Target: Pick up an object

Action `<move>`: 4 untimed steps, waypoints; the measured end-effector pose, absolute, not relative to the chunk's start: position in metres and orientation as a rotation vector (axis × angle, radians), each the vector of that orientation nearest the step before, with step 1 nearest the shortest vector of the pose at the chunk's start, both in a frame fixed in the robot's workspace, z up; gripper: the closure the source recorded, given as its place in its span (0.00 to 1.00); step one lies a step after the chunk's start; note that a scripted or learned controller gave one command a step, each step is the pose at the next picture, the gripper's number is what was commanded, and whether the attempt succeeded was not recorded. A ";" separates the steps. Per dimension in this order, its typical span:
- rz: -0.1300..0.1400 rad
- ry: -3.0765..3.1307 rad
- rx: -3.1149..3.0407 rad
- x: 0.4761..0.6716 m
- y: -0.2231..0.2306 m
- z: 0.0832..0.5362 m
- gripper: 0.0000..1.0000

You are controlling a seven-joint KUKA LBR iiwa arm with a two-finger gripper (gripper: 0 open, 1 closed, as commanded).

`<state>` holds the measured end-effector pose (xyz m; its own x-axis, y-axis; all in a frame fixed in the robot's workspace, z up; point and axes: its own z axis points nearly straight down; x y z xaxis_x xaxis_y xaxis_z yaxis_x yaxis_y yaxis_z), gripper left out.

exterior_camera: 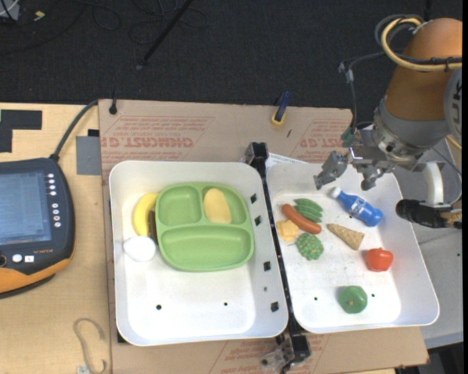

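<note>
Two white bins side by side; the left bin (132, 287) bears one green divided plate (203, 227) with one yellow piece (217, 205) in its upper right compartment, one banana (143, 212) against the plate's left edge, and one white ball (139, 248) just below the banana, touching the plate's corner. The right bin (409, 298) carries seven loose items: one blue bottle (358, 207), one sausage (300, 219), one green pea pod (308, 208) just above the sausage, one yellow chunk (288, 230) at the sausage's left end, one broccoli floret (310, 245) below it, one tan wedge (345, 235), one red pepper (378, 259) and one green round piece (352, 298) near the bin's front. That makes eight on recount, not seven. My gripper (349, 175) hangs over the upper part of the right bin, my two fingers (327, 172) spread apart with nothing between them. The blue bottle lies tilted just below and slightly right of my fingertips, its white cap pointing up toward them; whether I touch it I cannot tell. The pea pod and sausage sit lower left of me, near; the tan wedge lies below the bottle. Off the bench's left, one tablet (22, 213) with a lit screen rests on the table.
</note>
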<state>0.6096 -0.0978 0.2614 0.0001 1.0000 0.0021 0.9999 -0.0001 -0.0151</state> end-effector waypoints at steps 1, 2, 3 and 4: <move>0.003 -2.221 -2.217 0.612 -0.098 0.268 0.00; 0.009 -2.218 -2.213 0.609 -0.091 0.204 0.00; 0.008 -2.217 -2.216 0.609 -0.086 0.160 0.00; 0.008 -2.221 -2.213 0.617 -0.082 0.111 0.00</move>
<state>0.6170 -0.0823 0.1106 -0.0037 1.0000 0.0014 1.0000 0.0037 -0.0083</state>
